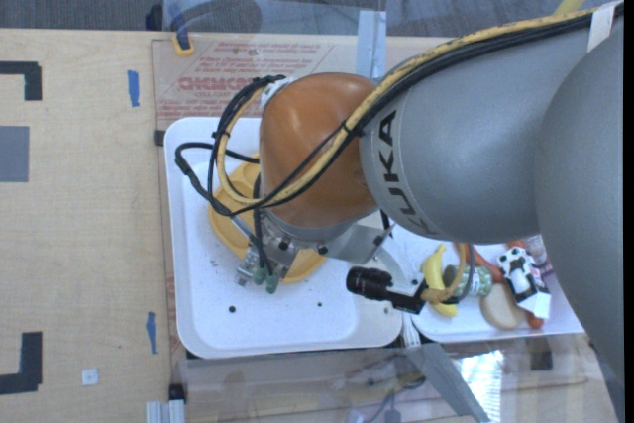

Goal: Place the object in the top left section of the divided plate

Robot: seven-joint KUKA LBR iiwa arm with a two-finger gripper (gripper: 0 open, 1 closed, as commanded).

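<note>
Right now the arm [327,154] hangs low over the yellow plate [230,225] in the left bin [198,312]; whatever it carries is hidden; it should release squarely inside the plate's far-left section.

We see a light wooden bench [79,243] marked with blue tape pieces [133,88]. In the right-hand white bin [560,317] lie a banana [436,277], a black-and-white toy [517,270] and a tan rounded object [500,309].
</note>
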